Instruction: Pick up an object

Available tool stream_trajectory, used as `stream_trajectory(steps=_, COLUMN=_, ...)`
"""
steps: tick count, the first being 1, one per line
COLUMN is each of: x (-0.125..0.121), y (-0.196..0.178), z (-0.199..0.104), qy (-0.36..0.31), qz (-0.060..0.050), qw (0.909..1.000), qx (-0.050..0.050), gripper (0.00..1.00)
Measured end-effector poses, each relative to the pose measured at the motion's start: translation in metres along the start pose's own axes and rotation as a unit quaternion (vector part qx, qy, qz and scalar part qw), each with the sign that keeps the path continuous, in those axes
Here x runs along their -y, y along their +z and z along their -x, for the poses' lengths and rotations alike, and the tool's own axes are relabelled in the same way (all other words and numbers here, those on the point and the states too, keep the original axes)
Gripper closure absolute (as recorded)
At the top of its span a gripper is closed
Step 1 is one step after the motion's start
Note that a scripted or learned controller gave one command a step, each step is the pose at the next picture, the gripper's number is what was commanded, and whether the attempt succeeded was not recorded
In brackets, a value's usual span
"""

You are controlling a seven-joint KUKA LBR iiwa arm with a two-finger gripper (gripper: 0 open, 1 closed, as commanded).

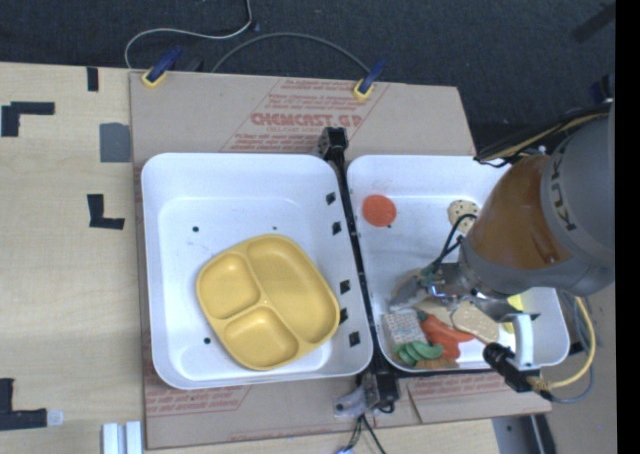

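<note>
Leftward, yellow tray (266,299) fills one bin (160,242); other perhaps toys

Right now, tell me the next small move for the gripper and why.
Probably a short straight descent. The gripper sits low in the right bin, above a tight pile: a grey block, an orange carrot-like piece and a green piece. The orange ball lies apart, so the pile is the nearer target.
</note>
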State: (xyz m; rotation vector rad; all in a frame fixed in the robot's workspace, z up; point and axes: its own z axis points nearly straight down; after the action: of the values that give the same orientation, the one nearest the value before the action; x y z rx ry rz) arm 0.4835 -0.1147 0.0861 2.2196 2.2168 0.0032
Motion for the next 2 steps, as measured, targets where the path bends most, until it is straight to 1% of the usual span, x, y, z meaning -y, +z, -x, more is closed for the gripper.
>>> stream_trajectory(steps=1, x=-0.0016, y=0.0003, z=-0.0168, qy=-0.001, qz=0.0, qw=1.0, qx=0.001, gripper=0.0)
stream_trajectory(steps=2, x=-0.003, y=0.0007, z=-0.015, qy=-0.001, qz=-0.002, qw=1.0, qx=-0.002, gripper=0.0)
